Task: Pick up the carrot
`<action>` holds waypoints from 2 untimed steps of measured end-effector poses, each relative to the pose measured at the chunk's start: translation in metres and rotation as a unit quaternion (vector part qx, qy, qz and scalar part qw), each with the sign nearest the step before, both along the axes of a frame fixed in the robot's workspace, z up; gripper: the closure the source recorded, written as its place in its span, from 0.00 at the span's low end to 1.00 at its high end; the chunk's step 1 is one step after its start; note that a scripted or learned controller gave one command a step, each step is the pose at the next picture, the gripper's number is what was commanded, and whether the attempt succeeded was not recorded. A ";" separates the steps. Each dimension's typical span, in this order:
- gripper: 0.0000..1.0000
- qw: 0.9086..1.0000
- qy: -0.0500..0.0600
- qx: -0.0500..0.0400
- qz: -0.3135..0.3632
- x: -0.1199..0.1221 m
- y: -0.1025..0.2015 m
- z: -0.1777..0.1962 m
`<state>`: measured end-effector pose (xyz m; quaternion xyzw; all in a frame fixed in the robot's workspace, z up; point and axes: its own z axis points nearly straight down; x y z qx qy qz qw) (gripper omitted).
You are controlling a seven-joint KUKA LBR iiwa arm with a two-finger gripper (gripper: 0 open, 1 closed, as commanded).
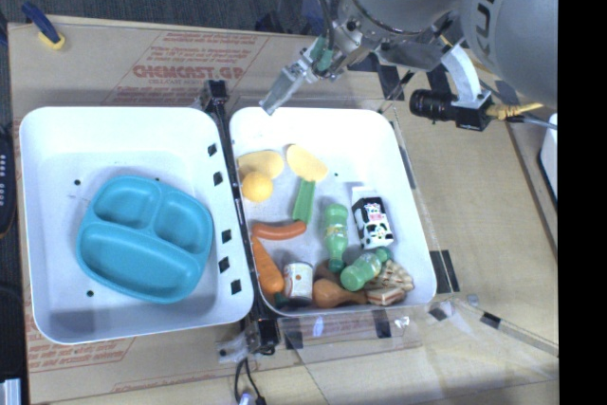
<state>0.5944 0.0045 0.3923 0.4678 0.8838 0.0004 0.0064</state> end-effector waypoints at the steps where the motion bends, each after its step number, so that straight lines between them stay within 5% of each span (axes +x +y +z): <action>1: 0.00 0.993 0.015 0.001 -0.121 -0.006 0.115 -0.177; 2: 1.00 0.993 0.011 -0.002 -0.118 -0.003 0.112 -0.162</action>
